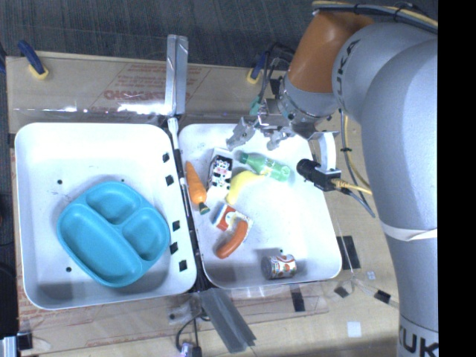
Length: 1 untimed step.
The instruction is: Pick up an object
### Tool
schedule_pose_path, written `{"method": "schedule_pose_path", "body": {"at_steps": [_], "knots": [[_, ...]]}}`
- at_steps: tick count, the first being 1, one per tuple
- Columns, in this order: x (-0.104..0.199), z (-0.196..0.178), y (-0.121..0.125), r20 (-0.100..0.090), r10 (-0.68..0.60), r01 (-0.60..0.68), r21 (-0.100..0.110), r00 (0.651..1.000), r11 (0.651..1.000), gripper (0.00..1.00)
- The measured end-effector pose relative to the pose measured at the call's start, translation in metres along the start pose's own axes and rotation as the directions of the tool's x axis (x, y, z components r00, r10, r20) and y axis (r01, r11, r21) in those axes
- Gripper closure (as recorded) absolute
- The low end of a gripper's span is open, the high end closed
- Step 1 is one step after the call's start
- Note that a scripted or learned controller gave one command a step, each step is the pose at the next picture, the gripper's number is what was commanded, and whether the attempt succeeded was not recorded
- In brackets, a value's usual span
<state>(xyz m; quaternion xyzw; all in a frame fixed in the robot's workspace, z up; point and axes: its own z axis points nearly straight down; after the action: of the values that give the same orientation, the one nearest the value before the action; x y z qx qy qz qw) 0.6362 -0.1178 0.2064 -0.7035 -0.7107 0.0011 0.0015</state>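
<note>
A: Which object is nearest the grab?
B: The green bottle (265,166) — lying in the right bin (321,229), touching the banana (242,184).
A: And the gripper (258,134)?
B: Poised just above it, jaws apart, holding nothing — the approach step, I'd judge. Next it must descend squarely and close.

The arm (394,125) is a thick, smooth grey cylinder with an orange band (321,43) above the wrist and dark "KU" lettering low on its casing. Thin cables loop beside the metallic gripper (256,132), with a black fitting alongside.
</note>
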Motion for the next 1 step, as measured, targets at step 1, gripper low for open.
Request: {"method": "schedule_pose_path", "body": {"at_steps": [1], "knots": [[0.0164, 0.1151, 0.0208, 0.001, 0.011, -0.011, 0.000, 1.000, 1.000, 0.00]]}}
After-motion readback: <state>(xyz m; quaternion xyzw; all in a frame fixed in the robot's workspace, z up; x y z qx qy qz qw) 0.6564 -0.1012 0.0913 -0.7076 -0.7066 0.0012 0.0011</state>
